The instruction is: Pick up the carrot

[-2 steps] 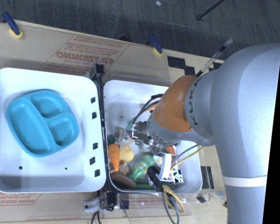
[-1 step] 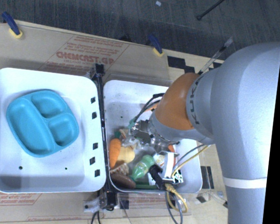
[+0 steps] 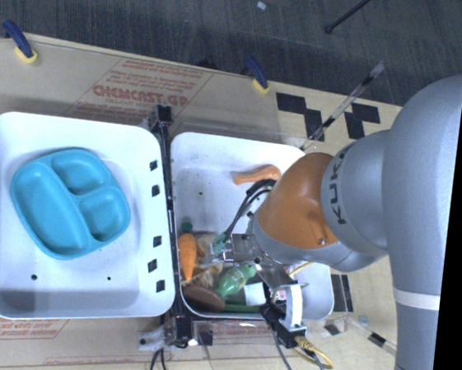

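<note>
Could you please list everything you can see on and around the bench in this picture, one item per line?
bins: two, white, side by side on the bench.
divided plate: one, blue, in the left bin.
carrot: one, orange, at the left wall of the right bin, near its front.
orange piece: one, at the back of the right bin; kind unclear.
green item: one, in the pile at the front of the right bin, beside the carrot.
dark brown item: one, front of that pile.
clamps: two, blue and yellow, on the cardboard's back edge.
arm: one, grey with an orange band, from the right.
tool: one, over the pile.
</note>
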Robot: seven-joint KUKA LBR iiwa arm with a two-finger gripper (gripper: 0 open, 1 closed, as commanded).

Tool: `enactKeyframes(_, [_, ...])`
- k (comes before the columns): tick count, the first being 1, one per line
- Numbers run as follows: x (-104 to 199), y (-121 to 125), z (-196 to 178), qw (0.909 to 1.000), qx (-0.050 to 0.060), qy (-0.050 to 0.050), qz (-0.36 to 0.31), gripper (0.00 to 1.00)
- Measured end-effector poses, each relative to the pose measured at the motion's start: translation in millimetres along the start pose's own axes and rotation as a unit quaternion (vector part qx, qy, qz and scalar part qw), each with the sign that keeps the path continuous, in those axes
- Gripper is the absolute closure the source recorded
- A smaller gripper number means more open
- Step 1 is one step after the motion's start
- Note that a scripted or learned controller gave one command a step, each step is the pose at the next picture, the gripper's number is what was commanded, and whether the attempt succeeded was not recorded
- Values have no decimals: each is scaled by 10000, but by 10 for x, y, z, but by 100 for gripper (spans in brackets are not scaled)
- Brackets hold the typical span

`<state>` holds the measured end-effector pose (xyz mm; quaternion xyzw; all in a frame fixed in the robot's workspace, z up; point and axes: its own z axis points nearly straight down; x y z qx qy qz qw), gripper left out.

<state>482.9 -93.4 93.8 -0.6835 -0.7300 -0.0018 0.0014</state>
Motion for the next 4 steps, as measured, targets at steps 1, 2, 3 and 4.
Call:
enactKeyframes(1, [-5, 203, 15, 9693, 8, -17, 2459, 100])
enactKeyframes(2, [575, 156, -981, 9281, 36, -10, 3722, 100])
enactKeyframes(3, [1329, 108, -956, 9625, 70, -13, 2712, 100])
enactKeyframes(4, [704, -28, -963, 9687, 58, -20, 2483, 100])
